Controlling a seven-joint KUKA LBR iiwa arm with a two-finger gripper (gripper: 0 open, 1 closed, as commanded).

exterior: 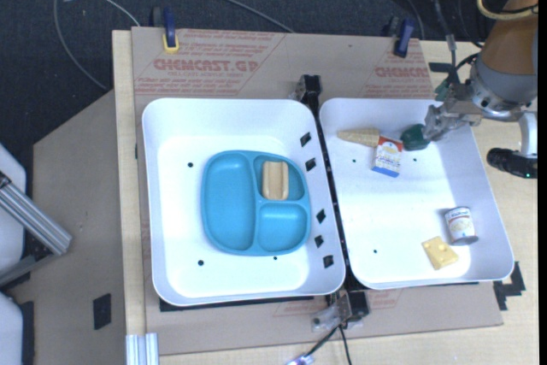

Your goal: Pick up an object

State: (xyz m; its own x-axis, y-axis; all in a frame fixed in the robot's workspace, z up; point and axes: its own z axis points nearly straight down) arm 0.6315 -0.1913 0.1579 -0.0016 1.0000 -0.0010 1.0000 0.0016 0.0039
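Note:
My gripper hangs over the far right corner of the right bin, below the arm's orange band. A small dark green object lies right at its tip, touching or just under it; I cannot tell if it is gripped. Beside that sit a small white, red and blue box and a tan cone. Near the bin's front right lie a small can and a yellow cheese wedge.
The left bin holds a blue divided tray with a tan bread-like piece in its upper right compartment. A black hinge strip runs between the bins. Clamps and cables lie at the bench's far edge.

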